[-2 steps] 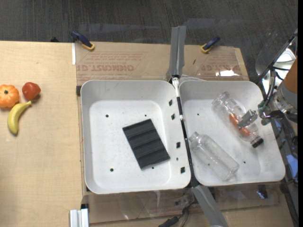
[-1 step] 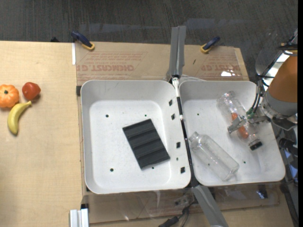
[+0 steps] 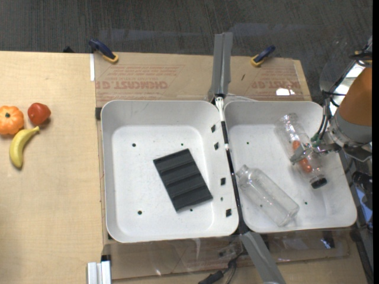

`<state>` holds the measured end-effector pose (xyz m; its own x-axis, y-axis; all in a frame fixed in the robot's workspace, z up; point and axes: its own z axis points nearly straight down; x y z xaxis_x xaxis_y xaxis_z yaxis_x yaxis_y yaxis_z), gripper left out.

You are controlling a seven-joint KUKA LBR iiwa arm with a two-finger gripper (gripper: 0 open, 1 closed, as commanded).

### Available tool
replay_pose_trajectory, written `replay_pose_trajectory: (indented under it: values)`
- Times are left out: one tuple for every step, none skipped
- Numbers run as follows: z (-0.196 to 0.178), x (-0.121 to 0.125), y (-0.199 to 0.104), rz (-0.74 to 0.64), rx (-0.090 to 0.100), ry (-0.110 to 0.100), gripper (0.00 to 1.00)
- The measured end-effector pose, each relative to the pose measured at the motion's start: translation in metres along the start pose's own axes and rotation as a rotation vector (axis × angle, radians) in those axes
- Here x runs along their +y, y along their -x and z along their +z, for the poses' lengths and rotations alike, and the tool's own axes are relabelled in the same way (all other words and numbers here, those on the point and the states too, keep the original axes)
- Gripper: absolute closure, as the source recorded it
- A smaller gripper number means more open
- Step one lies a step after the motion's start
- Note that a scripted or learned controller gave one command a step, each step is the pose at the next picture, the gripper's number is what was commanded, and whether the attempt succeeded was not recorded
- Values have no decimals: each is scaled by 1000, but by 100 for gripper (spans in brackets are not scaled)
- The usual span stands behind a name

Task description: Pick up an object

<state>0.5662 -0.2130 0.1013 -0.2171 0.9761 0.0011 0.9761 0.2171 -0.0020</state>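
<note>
A black ribbed slab (image 3: 182,179) lies at a slant in the left bin (image 3: 118,158). Two clear plastic bottles rest in the right bin (image 3: 254,123). The larger bottle (image 3: 266,196) lies near the bin's front. The thinner bottle (image 3: 298,147), with orange bits inside and a black cap (image 3: 318,183), lies by the right wall. My gripper (image 3: 317,146) reaches in from the right and sits low at this thinner bottle's side, touching or nearly touching it. The orange band (image 3: 360,102) of the arm is above it.
A tomato (image 3: 38,113), an orange (image 3: 10,120) and a banana (image 3: 20,146) lie on the wooden table to the left. Brown cardboard (image 3: 154,78) with two clamps lies behind the bins. A grey divider (image 3: 222,64) runs between the bins.
</note>
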Motion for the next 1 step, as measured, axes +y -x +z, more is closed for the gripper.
replay_pose_trajectory:
  values:
    - [-82,56,-61,-14,6,-18,100]
